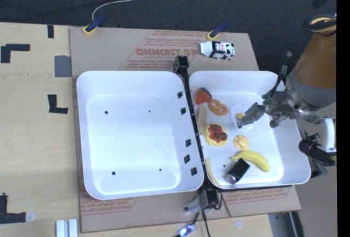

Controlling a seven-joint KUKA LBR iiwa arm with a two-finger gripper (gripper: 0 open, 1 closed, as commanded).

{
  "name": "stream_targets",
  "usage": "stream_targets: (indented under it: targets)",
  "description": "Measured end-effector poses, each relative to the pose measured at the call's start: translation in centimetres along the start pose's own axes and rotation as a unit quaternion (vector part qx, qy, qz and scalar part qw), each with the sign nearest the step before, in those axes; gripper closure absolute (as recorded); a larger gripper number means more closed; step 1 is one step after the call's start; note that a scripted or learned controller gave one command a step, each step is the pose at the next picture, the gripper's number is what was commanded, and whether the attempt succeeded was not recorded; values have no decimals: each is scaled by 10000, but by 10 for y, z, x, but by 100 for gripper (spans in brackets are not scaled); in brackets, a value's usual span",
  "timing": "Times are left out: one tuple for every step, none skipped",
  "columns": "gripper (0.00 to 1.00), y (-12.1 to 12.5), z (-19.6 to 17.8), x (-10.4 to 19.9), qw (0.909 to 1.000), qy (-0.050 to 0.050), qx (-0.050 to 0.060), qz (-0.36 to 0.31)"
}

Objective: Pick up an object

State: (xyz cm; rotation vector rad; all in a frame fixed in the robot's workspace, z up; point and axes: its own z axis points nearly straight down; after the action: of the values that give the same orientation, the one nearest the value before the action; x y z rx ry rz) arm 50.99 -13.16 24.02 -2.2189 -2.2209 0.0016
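Camera view: two white bins sit side by side on the surface, the left bin bare and the right bin carrying six small things. They are one banana, one black block, one red-topped yellow pastry, one pretzel, one red piece and one tan lump. The claw hangs at the bin's 2 o'clock, fingers spread, pinching nothing.
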Motion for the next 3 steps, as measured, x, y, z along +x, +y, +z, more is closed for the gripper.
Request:
stream_targets:
  targets:
    - [0, -32, 127, -46, 10000, 8, 69, 33]
    - [100, -27, 111, -43, 10000, 7, 11, 3]
    - [100, -27, 106, -54, 10000, 0, -1, 4]
